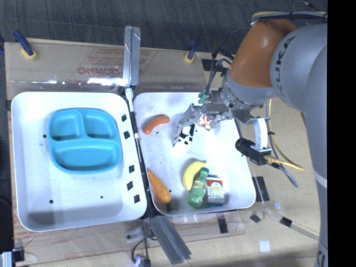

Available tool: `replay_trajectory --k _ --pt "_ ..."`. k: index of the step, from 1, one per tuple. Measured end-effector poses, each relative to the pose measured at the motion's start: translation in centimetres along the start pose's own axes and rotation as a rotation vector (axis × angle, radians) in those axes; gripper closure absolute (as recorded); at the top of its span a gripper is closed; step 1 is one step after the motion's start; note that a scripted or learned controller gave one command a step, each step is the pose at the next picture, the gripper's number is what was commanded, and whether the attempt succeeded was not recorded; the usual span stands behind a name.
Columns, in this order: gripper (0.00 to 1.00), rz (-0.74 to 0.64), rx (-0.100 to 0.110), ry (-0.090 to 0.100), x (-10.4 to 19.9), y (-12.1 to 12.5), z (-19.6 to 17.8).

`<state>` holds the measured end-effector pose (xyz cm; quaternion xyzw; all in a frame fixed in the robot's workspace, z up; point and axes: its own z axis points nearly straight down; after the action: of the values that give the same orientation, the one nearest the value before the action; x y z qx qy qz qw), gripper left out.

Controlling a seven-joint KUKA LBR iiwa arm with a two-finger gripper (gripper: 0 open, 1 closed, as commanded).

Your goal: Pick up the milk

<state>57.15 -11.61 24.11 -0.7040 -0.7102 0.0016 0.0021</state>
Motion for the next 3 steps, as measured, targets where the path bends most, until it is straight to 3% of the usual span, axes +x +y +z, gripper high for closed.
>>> replay_trajectory --k 1,2,3 --pt "0.0 -0.143 -0.001 0.0 -2.6 2.5 7.9" --pt "0.0 -0.192 -0.002 0.0 -4.4 4.8 14.9" --pt "1.0 -0.197 -0.002 -0.001 -4.4 4.9 13.9"
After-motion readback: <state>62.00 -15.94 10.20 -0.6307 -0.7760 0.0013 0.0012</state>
